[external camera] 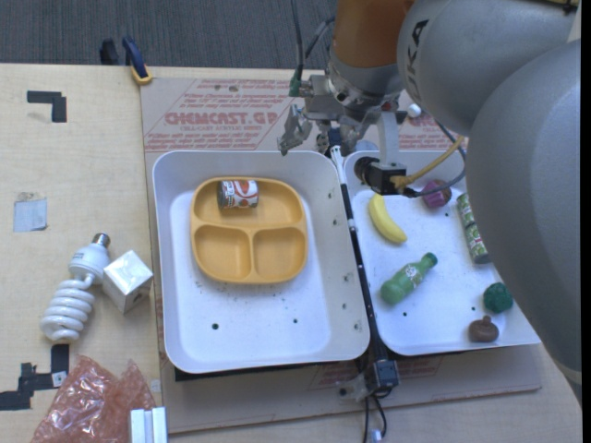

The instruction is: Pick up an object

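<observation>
**Lining up on the banana, nothing held**

Targeting the banana (pixel 387 220), upper left of the right bin (pixel 462 340), long axis running upper-left to lower-right. I see the gripper (pixel 319 137) at top centre over the bins' shared rim, so the banana lies down-right of it. Can't tell its state. Green bottle (pixel 407 279) sits just below; can (pixel 238 194) on the yellow tray (pixel 249 247), left bin.

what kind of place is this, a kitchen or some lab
Most likely a robotics lab bench: a grey arm reaches over two white bins, holding toy food such as a banana and a yellow divided plate.
</observation>
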Available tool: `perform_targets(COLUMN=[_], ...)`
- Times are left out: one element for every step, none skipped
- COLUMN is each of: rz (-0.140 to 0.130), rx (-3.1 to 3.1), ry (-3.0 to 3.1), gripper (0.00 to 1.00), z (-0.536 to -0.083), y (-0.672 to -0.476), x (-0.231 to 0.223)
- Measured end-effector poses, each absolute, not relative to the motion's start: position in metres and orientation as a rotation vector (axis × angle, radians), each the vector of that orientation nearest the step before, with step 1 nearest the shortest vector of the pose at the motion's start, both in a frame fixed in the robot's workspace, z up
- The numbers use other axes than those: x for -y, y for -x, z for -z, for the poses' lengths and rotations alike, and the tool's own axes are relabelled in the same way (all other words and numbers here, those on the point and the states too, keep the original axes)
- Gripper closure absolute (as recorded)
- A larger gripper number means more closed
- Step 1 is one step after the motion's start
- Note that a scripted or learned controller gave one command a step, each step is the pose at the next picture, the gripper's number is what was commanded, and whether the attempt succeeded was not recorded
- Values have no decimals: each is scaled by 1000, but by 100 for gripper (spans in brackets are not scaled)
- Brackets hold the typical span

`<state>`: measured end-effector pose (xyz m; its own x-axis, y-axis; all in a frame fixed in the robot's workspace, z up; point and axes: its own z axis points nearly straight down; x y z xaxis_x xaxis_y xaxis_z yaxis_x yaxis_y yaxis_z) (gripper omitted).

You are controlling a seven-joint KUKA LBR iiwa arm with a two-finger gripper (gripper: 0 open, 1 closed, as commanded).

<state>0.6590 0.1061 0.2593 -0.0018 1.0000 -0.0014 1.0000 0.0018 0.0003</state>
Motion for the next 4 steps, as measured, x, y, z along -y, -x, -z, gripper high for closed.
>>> perform_targets(rz=[2, 0, 0, 0], rx=[-2219, -2218, -2219, -2219], ry=[-2224, -2223, -2222, -2222], gripper=[0, 0, 0, 0], z=[-119, -192, -192, -192], y=[-610, -588, -588, -588], x=[-109, -49, -49, -49])
